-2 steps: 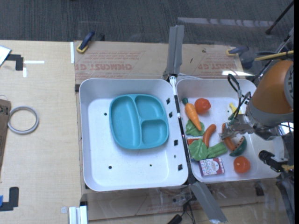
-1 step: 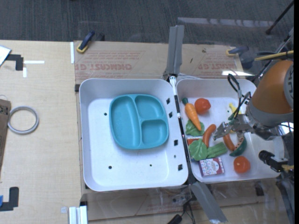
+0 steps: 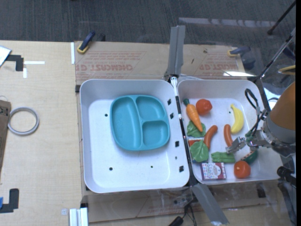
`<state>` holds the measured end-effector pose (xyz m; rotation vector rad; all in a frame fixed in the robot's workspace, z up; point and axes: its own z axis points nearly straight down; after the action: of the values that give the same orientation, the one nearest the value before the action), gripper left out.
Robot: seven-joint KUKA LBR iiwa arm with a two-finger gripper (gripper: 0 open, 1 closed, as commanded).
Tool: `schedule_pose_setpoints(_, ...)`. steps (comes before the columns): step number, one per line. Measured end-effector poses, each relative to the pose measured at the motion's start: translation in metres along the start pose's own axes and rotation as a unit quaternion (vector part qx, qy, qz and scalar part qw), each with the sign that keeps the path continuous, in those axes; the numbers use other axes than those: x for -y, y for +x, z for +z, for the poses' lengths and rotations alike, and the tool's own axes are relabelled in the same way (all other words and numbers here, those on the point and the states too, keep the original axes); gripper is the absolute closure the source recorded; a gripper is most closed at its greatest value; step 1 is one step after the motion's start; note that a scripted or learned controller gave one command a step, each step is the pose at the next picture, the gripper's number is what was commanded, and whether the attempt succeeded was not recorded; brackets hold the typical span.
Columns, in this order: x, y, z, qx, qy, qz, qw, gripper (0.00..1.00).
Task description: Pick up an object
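Toy foods scattered flat in right bin

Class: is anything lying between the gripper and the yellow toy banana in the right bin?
Nothing visible does. The gripper hangs low in the right white bin, and the yellow toy banana lies just beyond it; an orange toy sausage sits to the side.

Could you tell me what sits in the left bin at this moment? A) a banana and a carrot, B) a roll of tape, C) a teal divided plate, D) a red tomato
C: the teal divided plate lies alone in the left bin, while the banana, carrot and tomato are in the right bin.
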<state>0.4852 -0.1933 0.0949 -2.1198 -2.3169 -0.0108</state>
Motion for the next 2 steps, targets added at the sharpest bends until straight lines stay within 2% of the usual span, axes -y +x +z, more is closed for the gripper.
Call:
schedule_pose_setpoints(1,-0.047,-0.018,0.003,0.003,0.002,0.014,0.9999,0.00)
schedule_pose_setpoints(2,-0.079,-0.025,0.003,0.004,0.001,-0.074,0.9973,0.00)
